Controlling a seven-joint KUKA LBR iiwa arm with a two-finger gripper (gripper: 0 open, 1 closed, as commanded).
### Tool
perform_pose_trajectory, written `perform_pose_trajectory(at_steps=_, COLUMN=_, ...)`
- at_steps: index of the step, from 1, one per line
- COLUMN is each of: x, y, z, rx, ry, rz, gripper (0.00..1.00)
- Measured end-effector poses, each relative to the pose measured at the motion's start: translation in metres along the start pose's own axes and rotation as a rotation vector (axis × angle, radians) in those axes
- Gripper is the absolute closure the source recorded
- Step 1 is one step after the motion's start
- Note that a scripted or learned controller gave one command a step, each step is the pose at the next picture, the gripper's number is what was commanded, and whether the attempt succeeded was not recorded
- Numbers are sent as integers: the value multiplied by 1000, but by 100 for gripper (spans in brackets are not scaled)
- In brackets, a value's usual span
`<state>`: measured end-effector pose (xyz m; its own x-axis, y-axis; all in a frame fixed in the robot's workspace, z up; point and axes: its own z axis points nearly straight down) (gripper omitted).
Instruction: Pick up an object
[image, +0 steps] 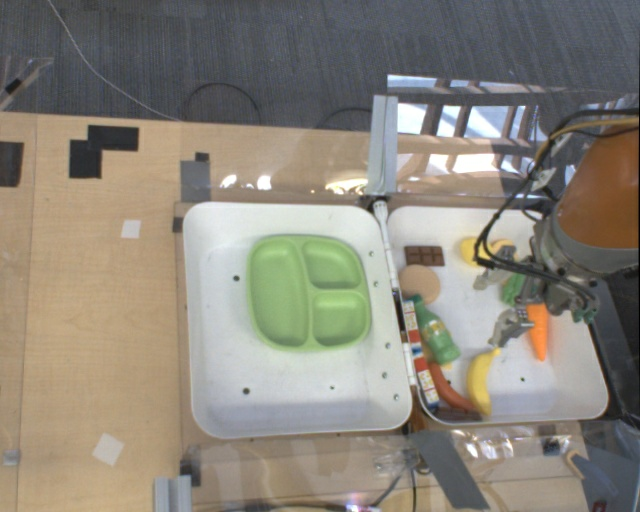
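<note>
Two shallow white bins were set side by side on the wooden table (90, 330). In the left bin (215, 400) a green divided plate (308, 291) lay near the middle, with bare white floor all round it. The right bin (580, 395) was crowded. A brown chocolate bar (423, 256) lay near its back left corner, with a tan round object (421, 283) just in front of it. A green bottle (436, 337) was seen tilted along the left wall, beside a flat printed packet (410, 322) and a reddish-brown item (449, 393) at the front left. A yellow banana (482, 379) stood almost on end near the front. A yellow object (473, 249) lay towards the back, partly hidden by cables. An orange carrot (539, 331) lay towards the right, with something green (513, 289) just behind it.

The pincer (513, 327) was placed low over the right bin, between the banana and the carrot; whether it was apart or together could not be told, and nothing was seen held in it. The arm (600, 200) covered the bin's back right corner. Open floor remained in the right bin's front right part.
</note>
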<state>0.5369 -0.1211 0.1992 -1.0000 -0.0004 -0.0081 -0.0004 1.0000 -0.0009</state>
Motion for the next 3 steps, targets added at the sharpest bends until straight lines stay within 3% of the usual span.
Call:
perform_pose_trajectory(at_steps=1, x=12, y=34, z=96, rx=1, ry=-3, rz=-6, gripper=0)
perform_pose_trajectory(at_steps=2, x=27, y=24, z=106, rx=3, ry=-19, rz=106, gripper=0)
perform_pose_trajectory(at_steps=3, x=-2, y=-20, z=99, rx=1, ry=-3, rz=-151, gripper=0)
